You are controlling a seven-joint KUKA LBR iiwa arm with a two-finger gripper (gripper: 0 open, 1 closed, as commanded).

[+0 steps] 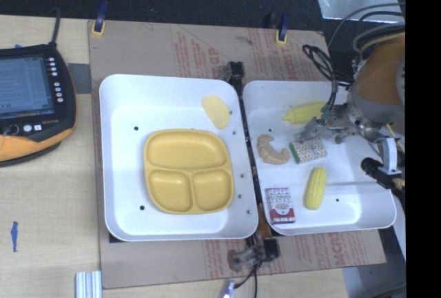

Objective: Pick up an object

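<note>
The right bin (368, 215) holds several small items. A tan croissant-shaped piece (272, 150) lies near its left wall. Beside that rests a speckled flat packet with a green edge (310, 151). A corn cob (315, 187) lies lower down, and a red and white box (280, 205) sits by the front left corner. A yellow bottle-like item (304, 112) lies toward the back. My gripper (312, 131) hangs just above the packet's far edge, between it and the yellow item. I see nothing held in it.
The left bin (116, 152) contains a yellow divided plate (188, 170) and a pale yellow oval piece (216, 111). A teach pendant (31, 100) lies on the bench at the far left. Cables loop behind the arm at the right.
</note>
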